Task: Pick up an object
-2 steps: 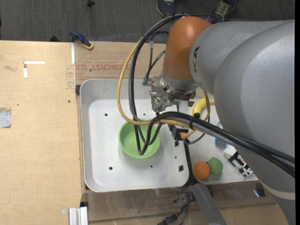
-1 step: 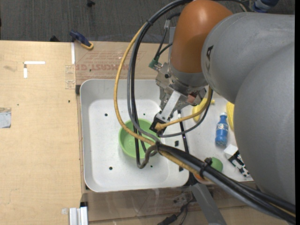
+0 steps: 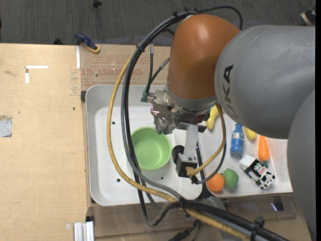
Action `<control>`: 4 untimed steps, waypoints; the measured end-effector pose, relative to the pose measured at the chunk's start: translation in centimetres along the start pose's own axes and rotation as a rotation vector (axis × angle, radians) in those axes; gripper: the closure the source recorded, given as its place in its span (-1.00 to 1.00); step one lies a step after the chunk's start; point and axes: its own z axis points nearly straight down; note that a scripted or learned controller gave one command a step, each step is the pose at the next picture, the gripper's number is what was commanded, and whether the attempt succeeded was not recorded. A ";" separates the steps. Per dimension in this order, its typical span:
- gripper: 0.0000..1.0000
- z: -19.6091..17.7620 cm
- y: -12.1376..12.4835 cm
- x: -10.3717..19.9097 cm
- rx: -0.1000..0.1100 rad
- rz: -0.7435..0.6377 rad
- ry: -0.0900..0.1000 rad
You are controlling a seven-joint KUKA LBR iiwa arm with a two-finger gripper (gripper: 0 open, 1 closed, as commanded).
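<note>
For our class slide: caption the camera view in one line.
Gripper hovers over a white bin, beside a green bowl.

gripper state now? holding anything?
Gripper: cannot be told, open or closed. It is above the white bin, next to the green bowl, with no object visibly held.

We see a thick, rounded arm (image 3: 271, 69) in smooth grey, with black letters "KA" (image 3: 228, 82) on its shell, and a glossy, dome-like orange band (image 3: 200, 54). Below it sits a gripper (image 3: 164, 124) of bare silvery metal. A yellow cable (image 3: 115, 109) and black cables (image 3: 125, 109) loop beside it
</note>
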 end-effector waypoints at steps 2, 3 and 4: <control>1.00 7.2 8.8 -1.3 -0.001 -0.127 0.000; 1.00 6.6 6.7 5.4 -0.001 0.146 0.000; 1.00 6.3 2.8 -5.9 0.000 -0.138 0.000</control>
